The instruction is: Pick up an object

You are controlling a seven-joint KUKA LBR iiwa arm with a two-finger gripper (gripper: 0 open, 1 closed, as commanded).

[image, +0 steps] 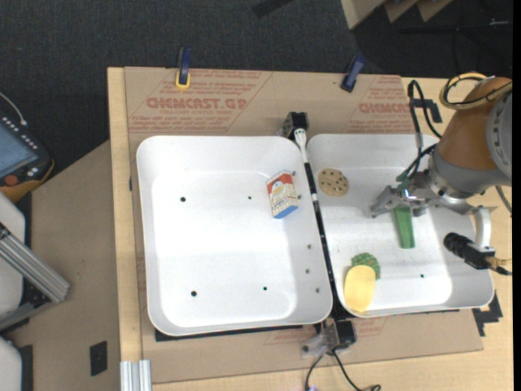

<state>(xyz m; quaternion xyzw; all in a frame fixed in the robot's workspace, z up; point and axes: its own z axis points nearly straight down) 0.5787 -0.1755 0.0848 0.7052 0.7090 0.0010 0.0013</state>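
Note:
My gripper (402, 200) hangs low over the right bin (431, 296), on the grey arm with its orange band (470, 141). Its metal fingers (381, 207) are spread apart, so it is open. A green stick-shaped object (405, 230) lies on the bin floor, its upper end right under the gripper and its length pointing toward the front. I cannot tell whether the fingers touch it. A round brown cookie (332, 182) lies to the left of the gripper. A yellow rounded object (360, 288) with a small green piece (366, 261) beside it sits at the bin's front left.
The left bin (163, 243) holds a small red, white and blue carton (282, 195) near its right wall. A black divider strip (313, 210) runs between the bins. Black cables (419, 112) trail along the arm, and a black part (464, 249) sticks out at the right bin's edge.

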